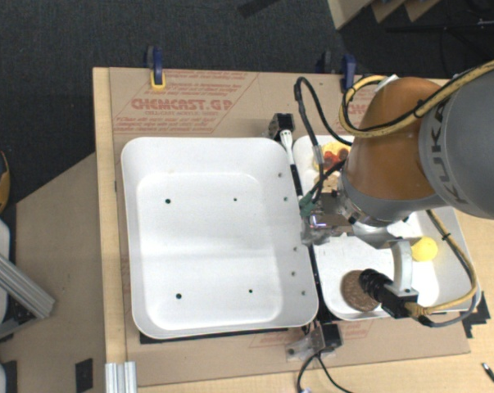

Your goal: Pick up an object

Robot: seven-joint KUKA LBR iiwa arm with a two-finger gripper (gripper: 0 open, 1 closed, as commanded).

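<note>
Arm (410, 150) hangs low over right bin (333, 301), wrist masking most of it. Hand (316, 229) sits at bin's left wall; you cannot tell its state. Candidates: yellow ball (424, 250) near right side, brown round disc (360, 291) at front, orange-red bits (337, 154) at back. Ball likely light, smooth, prone to roll: pinch across middle. Disc looks flat, stiff: take by edges. Left bin (148, 178) on worktop (115, 97).

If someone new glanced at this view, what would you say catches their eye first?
Most likely the arm, its big orange band and grey body looming over the right bin and hiding much of it. Next, the broad left bin, white against the brown bench. Then a yellow ball and a brown round object in the right bin.
</note>
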